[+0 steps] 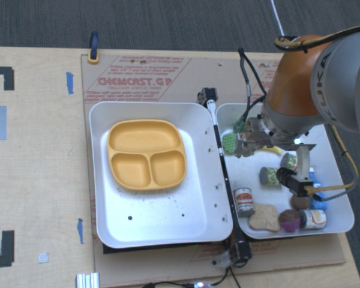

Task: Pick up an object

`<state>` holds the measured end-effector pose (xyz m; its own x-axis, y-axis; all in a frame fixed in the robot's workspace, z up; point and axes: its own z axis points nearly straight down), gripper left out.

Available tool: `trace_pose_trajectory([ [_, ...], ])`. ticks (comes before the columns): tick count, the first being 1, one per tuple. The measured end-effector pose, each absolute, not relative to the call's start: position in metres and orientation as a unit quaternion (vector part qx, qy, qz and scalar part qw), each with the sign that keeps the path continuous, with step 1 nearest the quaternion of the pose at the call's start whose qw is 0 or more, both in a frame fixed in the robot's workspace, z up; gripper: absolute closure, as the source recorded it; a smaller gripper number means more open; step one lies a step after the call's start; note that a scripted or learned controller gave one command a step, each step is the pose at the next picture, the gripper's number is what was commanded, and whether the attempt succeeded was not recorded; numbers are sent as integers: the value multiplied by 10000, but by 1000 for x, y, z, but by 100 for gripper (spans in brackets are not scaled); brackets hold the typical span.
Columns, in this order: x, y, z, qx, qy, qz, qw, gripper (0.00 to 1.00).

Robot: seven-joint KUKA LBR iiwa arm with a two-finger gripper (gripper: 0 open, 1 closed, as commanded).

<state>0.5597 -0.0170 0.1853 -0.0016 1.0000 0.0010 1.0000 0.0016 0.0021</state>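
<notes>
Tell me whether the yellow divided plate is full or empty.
Empty: the yellow divided plate shows three bare compartments, lying in the left bin.

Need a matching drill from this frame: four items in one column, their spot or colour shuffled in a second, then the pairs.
Items:
1. divided plate
2. small can
3. bread slice
4. blue clamp

Descriptions:
A. on the board's far left corner, outside both bins
B. yellow, three compartments, in the left bin
C. tan, near the front edge of the right bin
D. red-labelled, by the right bin's left wall

Pairs: 1-B, 2-D, 3-C, 4-A
</notes>
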Motion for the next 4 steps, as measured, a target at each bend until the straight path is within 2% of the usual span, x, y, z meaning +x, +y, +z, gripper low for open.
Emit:
trace_pose_trajectory([
  [1,559,-18,185,7067,7075,5,3,0],
  [4,559,-18,185,7067,7075,5,3,0],
])
